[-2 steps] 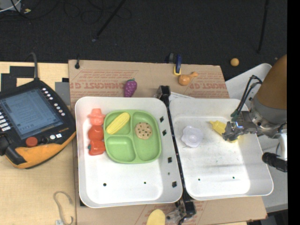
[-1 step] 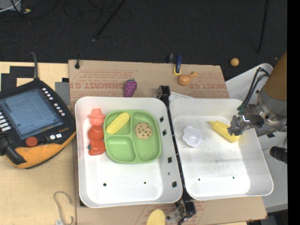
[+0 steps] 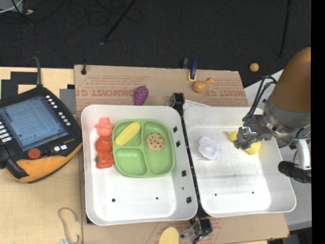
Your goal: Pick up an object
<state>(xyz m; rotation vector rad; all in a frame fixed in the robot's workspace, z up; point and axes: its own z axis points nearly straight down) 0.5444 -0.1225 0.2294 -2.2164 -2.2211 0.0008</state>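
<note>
My gripper (image 3: pixel 245 140) hangs low over the right bin (image 3: pixel 244 187), near its upper right part. A yellow object (image 3: pixel 252 147) lies right under and beside the gripper, partly hidden by it; a small yellow bit (image 3: pixel 232 135) shows to its left. A crumpled white object (image 3: pixel 208 148) rests in the same bin to the gripper's left. In the left bin (image 3: pixel 132 197) stands a green divided plate (image 3: pixel 143 161) with a corn cob (image 3: pixel 126 132) and a cookie (image 3: pixel 155 142). A red and pink toy (image 3: pixel 104 144) lies left of the plate.
A purple grape bunch (image 3: pixel 141 94) and an orange pear-like fruit (image 3: pixel 202 85) lie on the cardboard behind the bins. A teach pendant (image 3: pixel 33 128) sits at the left. A yellow object (image 3: pixel 169 235) lies in front of the bins. A black divider (image 3: pixel 185 156) separates the bins.
</note>
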